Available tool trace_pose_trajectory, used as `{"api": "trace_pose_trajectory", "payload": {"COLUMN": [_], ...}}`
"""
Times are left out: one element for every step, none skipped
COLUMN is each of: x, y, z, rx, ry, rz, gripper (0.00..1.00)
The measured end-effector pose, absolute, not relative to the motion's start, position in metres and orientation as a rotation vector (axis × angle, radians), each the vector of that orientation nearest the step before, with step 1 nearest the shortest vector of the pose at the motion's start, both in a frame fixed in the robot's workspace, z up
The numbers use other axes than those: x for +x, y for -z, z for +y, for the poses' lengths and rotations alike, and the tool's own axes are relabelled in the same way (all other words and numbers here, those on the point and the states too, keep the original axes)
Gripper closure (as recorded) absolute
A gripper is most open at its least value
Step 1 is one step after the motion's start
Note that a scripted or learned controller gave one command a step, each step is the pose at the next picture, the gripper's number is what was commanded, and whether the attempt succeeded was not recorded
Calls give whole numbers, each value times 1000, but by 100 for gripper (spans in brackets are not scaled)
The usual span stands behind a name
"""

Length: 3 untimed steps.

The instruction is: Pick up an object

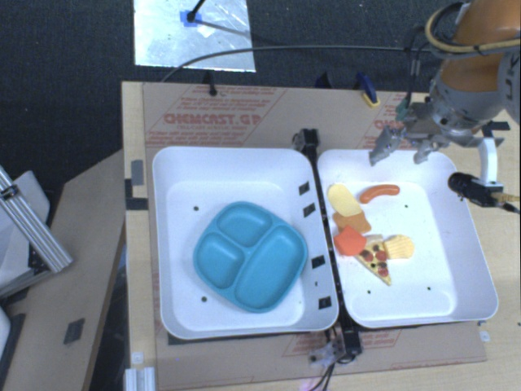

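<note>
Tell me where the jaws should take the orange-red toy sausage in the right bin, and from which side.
Grip the orange-red toy sausage across its narrow middle, coming straight down from above. It lies flat and almost level across the picture on the floor of the right white bin, clear of the yellow toy piece to its left, so the jaws probably fit either side. The gripper hangs just above it.

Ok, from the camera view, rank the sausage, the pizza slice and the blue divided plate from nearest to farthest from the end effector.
End effector hangs over the right bin's far edge.
1. Sausage: right bin, far end, just below the end effector.
2. Pizza slice: right bin, middle, nearer the camera.
3. Blue divided plate: left bin, across the divider.
</note>
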State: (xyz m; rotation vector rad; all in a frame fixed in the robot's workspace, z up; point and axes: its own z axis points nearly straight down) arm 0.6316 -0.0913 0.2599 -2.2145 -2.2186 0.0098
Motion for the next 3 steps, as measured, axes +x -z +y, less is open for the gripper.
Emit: {"api": "trace_pose_trajectory", "payload": {"x": [634, 629, 634], "y": [-267, -205, -144], "z": [-91, -88, -89], "rx": [-2219, -2218, -2220], "ry": [2, -3, -1], "rz": [-2227, -2222, -2222], "gripper": [0, 0, 0]}}
